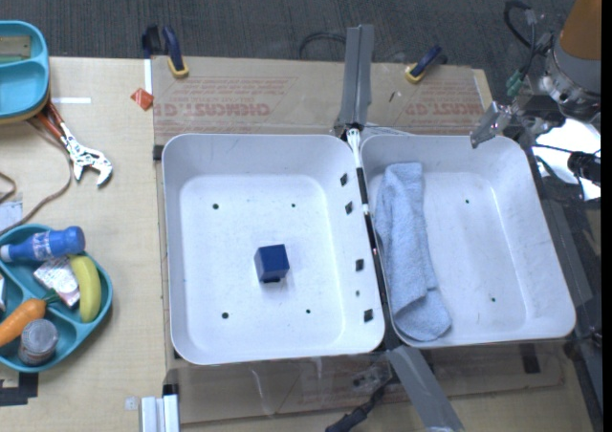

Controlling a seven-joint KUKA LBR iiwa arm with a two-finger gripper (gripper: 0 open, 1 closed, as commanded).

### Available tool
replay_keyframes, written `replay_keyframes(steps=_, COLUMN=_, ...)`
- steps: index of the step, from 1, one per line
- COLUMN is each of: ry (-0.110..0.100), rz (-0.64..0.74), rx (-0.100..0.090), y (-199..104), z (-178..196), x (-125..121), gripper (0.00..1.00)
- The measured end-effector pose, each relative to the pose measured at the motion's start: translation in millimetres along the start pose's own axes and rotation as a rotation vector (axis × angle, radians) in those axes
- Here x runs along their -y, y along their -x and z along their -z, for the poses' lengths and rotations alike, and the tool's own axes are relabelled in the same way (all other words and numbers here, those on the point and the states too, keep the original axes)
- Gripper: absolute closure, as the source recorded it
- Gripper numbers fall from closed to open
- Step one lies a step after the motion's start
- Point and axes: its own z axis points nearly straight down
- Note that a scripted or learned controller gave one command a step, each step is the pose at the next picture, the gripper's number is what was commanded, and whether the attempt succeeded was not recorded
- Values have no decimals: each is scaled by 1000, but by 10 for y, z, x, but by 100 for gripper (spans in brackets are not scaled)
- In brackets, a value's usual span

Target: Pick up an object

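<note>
Overhead, at a slant, two shallow white bins sit side by side on a brown surface [105, 105]. A small blue cube [272, 262] rests on the floor of the left bin [191, 155], slightly below the bin's middle and well apart from every wall. A pale blue towel [409, 248] lies in the right bin [516, 162], stretched lengthwise along the wall that borders the left bin, with its lower end bunched near the bin's front corner.

The grey arm, with its orange band [583, 24], comes in at the upper right. Its gripper [497, 121] hangs over the back right corner of the right bin, above the rim, well apart from both the towel and the cube. Whether it is open or closed cannot be told at this angle, and nothing is seen held in it.

To the left of the bins, a silver wrench [84, 159] lies on the surface. Below it, a blue divided tray [100, 311] at the lower left holds a banana [88, 287], a carrot [19, 319], a bottle with a blue cap [40, 246] and a small can [37, 340]. A second blue tray [23, 67] sits at the upper left edge. Two blue and yellow clamps [168, 48] grip the far edge of the surface.
</note>
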Motion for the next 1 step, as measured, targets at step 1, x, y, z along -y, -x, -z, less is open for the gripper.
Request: replay_keyframes(steps=1, ry=-1, rz=-298, rx=0, y=-869, z=114, x=35, gripper=0)
